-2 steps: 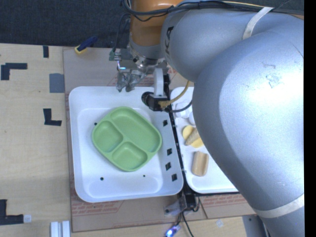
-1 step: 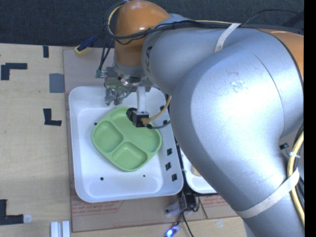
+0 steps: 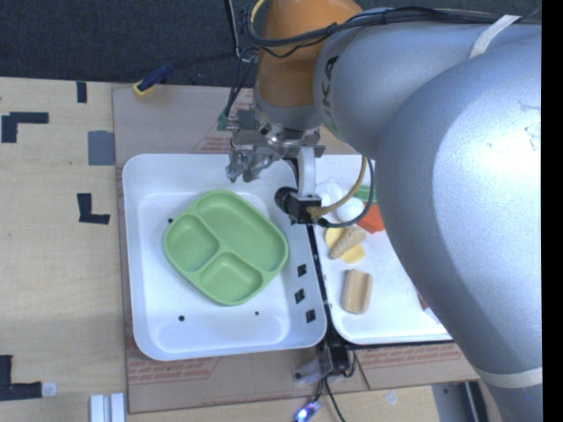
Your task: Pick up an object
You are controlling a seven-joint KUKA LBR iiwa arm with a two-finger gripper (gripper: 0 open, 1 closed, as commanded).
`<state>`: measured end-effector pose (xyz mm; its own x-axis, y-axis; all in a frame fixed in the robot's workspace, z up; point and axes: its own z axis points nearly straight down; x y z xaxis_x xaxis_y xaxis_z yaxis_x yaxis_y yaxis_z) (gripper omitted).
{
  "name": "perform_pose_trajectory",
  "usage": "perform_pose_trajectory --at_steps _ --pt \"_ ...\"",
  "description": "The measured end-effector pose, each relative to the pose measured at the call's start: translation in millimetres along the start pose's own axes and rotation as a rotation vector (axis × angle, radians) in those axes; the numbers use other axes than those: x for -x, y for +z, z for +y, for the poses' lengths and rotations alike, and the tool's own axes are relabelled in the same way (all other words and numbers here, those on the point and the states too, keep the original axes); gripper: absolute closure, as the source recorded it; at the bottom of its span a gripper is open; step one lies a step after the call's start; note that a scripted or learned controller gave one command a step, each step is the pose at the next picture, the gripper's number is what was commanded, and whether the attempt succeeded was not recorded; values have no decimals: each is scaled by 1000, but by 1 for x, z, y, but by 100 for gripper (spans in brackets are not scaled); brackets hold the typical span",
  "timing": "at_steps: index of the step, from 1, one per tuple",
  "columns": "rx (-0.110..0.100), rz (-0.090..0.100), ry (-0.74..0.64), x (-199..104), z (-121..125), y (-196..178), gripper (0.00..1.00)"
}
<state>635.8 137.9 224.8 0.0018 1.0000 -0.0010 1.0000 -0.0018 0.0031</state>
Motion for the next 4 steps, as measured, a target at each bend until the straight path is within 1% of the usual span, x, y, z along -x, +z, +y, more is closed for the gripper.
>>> perform_pose_trajectory --at_steps 1,2,3,4 --pt "-1 4 -10 -72 9 -30 100" --pt "5 9 -11 -92 -100 -148 100" --pt "6 7 -7 -96 -133 -249 100" --pt "-9 -3 -1 -93 -76 -183 100"
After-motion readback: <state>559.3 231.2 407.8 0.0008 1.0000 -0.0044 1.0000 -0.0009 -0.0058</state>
